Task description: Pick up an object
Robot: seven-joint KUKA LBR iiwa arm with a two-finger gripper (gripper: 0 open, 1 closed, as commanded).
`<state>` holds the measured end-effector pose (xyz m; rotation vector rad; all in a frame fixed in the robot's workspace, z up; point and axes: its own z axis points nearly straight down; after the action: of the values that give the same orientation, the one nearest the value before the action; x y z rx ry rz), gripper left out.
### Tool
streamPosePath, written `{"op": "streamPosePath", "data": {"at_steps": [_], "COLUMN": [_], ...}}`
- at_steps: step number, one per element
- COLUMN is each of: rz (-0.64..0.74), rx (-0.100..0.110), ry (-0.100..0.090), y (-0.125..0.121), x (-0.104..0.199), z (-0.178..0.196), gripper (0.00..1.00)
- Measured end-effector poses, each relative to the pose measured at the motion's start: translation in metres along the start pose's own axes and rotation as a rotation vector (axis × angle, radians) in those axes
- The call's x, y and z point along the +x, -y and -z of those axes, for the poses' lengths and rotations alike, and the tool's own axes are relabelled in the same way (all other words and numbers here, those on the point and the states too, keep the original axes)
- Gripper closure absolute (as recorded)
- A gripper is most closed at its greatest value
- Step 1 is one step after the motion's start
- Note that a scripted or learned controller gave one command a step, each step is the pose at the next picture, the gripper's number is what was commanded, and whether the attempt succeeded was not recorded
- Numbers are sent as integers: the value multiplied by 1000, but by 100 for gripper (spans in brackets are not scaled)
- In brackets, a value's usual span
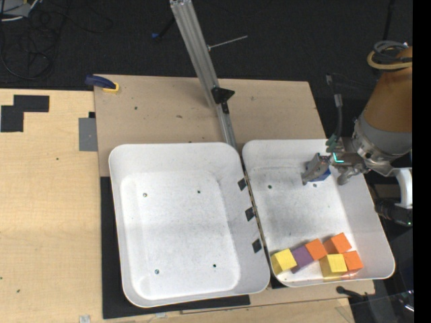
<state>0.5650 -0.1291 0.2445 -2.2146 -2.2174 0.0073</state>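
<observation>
Your grey two-finger gripper (315, 171) hangs over the upper part of the right white plastic bin (286, 155), with something small and blue at its tips; whether the fingers are apart or clamped on it you cannot tell. The grey arm with its orange band (389, 106) reaches in from three o'clock, wrist angled down toward nine. The small blocks lie clustered at the bin's five o'clock corner: yellow cube (283, 260), purple block (302, 257), orange cubes (341, 242), another yellow cube (333, 264). The left white bin (176, 155) sits beside it.
</observation>
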Motion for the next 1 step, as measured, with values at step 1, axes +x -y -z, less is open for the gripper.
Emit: {"op": "streamPosePath", "data": {"at_steps": [1], "rz": [-3], "rx": [-6], "ry": [1], "y": [-1], "x": [-1], "z": [3], "gripper": [0]}}
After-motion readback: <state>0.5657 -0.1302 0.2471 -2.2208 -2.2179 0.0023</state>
